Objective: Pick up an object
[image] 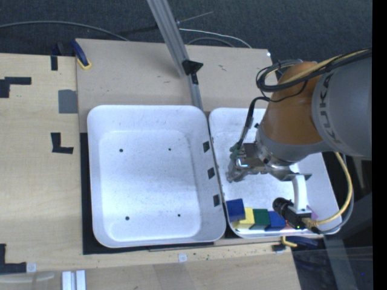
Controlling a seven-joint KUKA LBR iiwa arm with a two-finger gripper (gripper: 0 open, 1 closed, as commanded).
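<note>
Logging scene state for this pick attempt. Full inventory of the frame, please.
shallow white plastic bin, left: 1, white, centre of the bench.
shallow white plastic bin, right: 1, white, beside the left bin, under the arm.
blue block: 1, blue, right bin's near edge.
yellow block: 1, yellow, just below the blue block.
green block: 1, green, right of the yellow block.
second blue block: 1, blue, right of the green block.
metal rail: 1, grey, slanting in from the top.
KUKA arm: 1, grey with orange band, over the right bin.
gripper: 1, metallic, over the right bin, above the blocks.
</note>
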